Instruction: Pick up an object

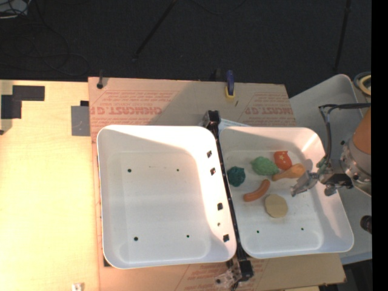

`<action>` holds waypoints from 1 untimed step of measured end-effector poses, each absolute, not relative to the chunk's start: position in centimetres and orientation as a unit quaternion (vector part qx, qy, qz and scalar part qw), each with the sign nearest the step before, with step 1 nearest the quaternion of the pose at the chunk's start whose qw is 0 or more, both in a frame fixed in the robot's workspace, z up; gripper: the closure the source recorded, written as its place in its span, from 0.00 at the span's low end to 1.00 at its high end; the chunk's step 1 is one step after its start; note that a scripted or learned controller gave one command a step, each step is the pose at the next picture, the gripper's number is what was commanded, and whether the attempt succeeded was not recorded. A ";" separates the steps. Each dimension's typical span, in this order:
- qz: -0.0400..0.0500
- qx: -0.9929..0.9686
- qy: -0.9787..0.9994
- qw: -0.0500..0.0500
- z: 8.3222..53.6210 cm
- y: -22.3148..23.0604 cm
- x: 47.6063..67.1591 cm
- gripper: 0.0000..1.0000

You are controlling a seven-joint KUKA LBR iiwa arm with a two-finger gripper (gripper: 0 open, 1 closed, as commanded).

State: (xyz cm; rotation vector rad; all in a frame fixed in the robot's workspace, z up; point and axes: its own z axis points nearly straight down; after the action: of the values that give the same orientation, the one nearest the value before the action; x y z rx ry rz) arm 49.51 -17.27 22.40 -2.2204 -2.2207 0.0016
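We see the gripper [301, 187] low in the right bin [327, 238] beside the orange piece [290, 173] (fingers apart, clasping nothing).

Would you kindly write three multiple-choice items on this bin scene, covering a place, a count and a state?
1. Which bin holds the objects?
A. left bin
B. right bin
C. both

2. How many objects lie there?
A. three
B. nine
C. six

3. The beige disc is:
A. lying on the bin floor
B. stacked on the teal lump
C. hanging over the rim

Answers: 1 B, all sit in the right bin. 2 C, beige disc, teal lump, green lump, sausage, red piece, orange piece. 3 A, it lies flat, apart.
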 end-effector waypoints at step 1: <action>-0.004 -0.705 -0.709 -0.005 41.4 -12.7 49.0 0.00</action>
State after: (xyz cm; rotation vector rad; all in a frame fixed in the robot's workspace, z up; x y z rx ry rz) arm 49.04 -12.70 41.40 -2.2218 -2.2354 -0.0115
